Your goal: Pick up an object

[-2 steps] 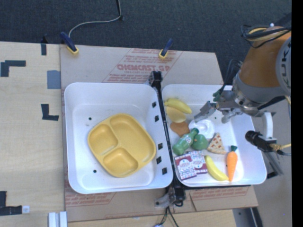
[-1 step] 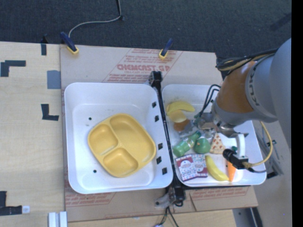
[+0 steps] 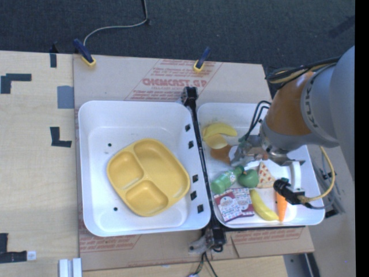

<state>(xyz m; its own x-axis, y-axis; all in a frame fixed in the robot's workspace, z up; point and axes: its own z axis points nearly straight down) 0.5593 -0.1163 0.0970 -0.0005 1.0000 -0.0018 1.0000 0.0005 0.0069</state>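
the tool [image 3: 241, 159] hangs just above a green toy [image 3: 248, 178]; i cannot tell its grip state. lower straight, centring on it, clear of the pizza slice [image 3: 265, 176] beside.

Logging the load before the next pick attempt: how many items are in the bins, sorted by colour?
Yellow: 3 (divided plate in the left bin, banana, curved yellow piece)
Green: 2 (pale green item, dark green item)
Orange: 1 (carrot)
Red and white: 1 (packet)
Brown: 1 (piece)
Pizza slice: 1
Total: 9
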